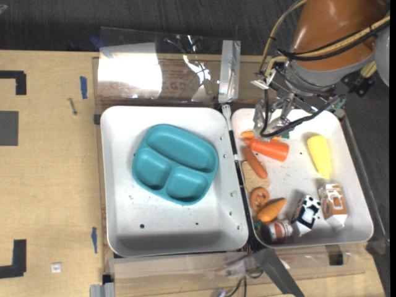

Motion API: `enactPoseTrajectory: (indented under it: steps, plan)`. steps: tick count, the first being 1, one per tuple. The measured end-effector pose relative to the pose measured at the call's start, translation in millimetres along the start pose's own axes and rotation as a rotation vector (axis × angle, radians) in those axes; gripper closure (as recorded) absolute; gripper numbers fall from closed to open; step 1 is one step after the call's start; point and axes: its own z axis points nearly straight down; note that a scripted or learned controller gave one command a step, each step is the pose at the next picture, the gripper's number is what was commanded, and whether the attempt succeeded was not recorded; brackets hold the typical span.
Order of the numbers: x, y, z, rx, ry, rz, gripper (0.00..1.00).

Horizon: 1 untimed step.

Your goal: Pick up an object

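Claw (272,124) poised low at right bin's (356,218) far-left corner, grip state impossible to tell under the wiring. Carrot (270,148) just below it, nearly touching, long axis running left-right. Short drop needed, jaws across that axis.

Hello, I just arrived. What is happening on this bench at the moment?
A grey and orange robot arm reaches in from the right and hangs its tool over the far part of the right bin, just above an orange carrot. Nothing is visibly held. That bin also holds a yellow piece, a sausage and other small toys. The left bin holds a teal divided plate.
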Motion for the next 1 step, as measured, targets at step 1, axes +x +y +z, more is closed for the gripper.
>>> enactPoseTrajectory:
  steps: [1]
  plan:
    - [32.4,60.3,7.2,-0.011,0.012,-0.170,1.00]
